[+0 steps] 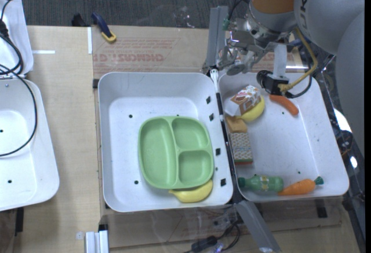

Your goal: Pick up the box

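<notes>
Box [241,147] flat along right bin's [301,147] left wall, beside bottle [260,183].

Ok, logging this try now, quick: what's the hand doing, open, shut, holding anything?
Hand: cannot be told whether open or closed. It sits over the far edge of the right bin, with nothing visibly in it. The box lies in that bin.

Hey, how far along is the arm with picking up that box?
Done: the pincer has reached the far edge of the right bin. In hand: nothing visible between its fingers. Left: the whole pick, since the box lies flat against the bin's left wall, nearer the camera than the pincer, below a small carton and a banana.
</notes>
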`<state>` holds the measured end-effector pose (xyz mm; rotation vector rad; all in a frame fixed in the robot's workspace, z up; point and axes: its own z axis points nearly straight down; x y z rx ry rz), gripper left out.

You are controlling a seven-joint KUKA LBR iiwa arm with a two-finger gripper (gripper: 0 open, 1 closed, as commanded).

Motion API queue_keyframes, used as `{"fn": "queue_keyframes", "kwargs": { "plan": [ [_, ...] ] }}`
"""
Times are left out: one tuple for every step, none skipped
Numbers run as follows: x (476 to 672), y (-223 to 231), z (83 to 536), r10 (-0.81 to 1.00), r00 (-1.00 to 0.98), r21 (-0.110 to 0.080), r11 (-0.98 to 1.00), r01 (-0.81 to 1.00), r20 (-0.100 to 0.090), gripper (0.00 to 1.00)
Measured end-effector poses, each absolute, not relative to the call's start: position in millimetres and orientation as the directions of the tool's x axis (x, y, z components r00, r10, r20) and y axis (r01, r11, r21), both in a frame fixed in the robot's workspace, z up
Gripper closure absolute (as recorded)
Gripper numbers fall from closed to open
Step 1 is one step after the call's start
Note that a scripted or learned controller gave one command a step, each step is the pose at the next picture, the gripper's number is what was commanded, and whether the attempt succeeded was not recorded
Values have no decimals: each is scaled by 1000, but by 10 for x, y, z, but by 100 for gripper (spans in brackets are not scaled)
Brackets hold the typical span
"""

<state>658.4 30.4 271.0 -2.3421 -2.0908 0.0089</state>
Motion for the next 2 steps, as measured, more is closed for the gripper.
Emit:
{"fn": "queue_keyframes", "kwargs": {
  "plan": [
    [6593, 286, 4050, 957, 291, -2, -291, 957, -3, 100],
    [6594, 1257, 4401, 999, 55, -2, -55, 999, -2, 100]
  ]
}}
